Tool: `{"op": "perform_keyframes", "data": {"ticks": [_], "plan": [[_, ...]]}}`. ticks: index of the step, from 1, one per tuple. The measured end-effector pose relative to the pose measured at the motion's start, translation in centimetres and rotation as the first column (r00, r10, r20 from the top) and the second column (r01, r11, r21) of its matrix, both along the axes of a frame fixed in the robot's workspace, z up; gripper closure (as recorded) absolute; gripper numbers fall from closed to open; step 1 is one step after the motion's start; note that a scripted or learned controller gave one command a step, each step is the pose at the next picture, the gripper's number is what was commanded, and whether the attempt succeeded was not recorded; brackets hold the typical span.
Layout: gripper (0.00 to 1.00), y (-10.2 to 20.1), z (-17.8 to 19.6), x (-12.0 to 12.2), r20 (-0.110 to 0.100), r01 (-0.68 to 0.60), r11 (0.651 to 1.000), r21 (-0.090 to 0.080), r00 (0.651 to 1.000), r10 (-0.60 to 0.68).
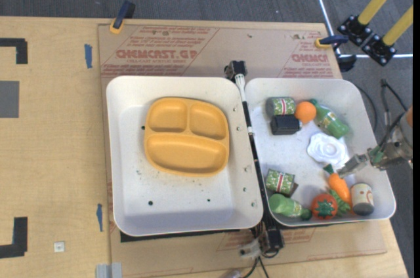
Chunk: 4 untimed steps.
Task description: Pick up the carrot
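Observation:
The carrot (339, 187), orange with a green top, lies at the front right of the right bin (289, 152). It sits between a red tomato (324, 206) and a beige egg-shaped toy (362, 198). My gripper (354, 165) reaches in over the bin's right rim, low and slanted. Its tip is just above and to the right of the carrot's upper end, close to it. Nothing can be seen held in it.
The right bin also holds two green cans (282, 105) (280, 181), a black block (285, 124), an orange (304, 111), a green bottle (330, 120), a white lid (327, 150) and a green vegetable (289, 206). A yellow divided plate (187, 134) lies in the left bin (125, 158).

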<state>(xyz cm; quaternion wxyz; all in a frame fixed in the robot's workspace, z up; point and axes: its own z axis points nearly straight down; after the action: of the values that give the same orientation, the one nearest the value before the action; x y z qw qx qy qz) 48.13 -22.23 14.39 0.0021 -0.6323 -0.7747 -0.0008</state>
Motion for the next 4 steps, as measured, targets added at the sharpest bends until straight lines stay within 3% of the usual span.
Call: {"op": "perform_keyframes", "data": {"ticks": [1,2,3,4], "plan": [[0.00,3.2,-5.9,-0.2,0.003,-0.003,1.000,-0.003,1.000,0.003],[1.00,3.2,-4.9,-0.1,0.006,-0.001,1.000,-0.003,1.000,0.001],[1.00,3.4,-5.8,-0.2,0.003,-0.112,0.994,-0.003,0.994,0.112],[0.00,3.4,-5.9,-0.1,0.004,-0.112,0.994,-0.004,0.994,0.112]]}}
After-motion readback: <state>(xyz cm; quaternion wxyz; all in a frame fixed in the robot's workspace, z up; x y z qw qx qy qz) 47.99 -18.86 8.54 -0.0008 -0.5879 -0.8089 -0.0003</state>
